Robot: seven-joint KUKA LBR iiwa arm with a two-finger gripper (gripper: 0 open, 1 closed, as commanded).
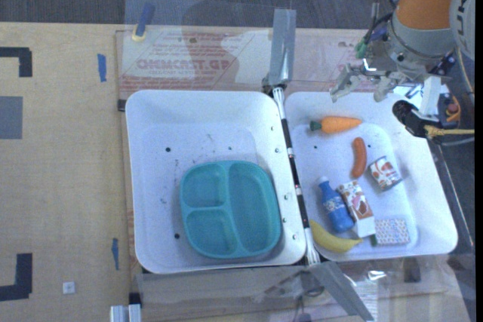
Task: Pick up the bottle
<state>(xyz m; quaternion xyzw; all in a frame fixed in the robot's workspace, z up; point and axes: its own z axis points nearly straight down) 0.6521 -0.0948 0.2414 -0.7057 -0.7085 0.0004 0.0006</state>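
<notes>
A wooden bench (60, 162) seen from above at a slant, bearing two shallow white bins side by side; the left bin (151, 124) holds a teal plate with three compartments (229, 209), lying toward its near side; a metal divider (285, 132) runs between the two bins.

The right bin (438, 230) is crowded; the bottle (333, 204), small and blue with a white cap, lies on its side near the bin's left wall; a yellow banana (332, 239) lies just below it, touching or nearly so; a red and white carton (357, 207) presses against the bottle's right side; a carrot (337, 124) lies toward the far end; a red sausage (358, 157) lies below the carrot; a small printed box (384, 173) and a patterned packet (392, 231) sit further right.

The gripper (367, 83) hangs over the far edge of the right bin, well apart from the bottle, fingers spread wide with nothing between them.

The likely risks: the carton and banana crowd the bottle, so a finger may land on a neighbour or pinch two things together; the bottle is round and lying down, so it may roll or slip out; the bin wall close by leaves little room on that side.
</notes>
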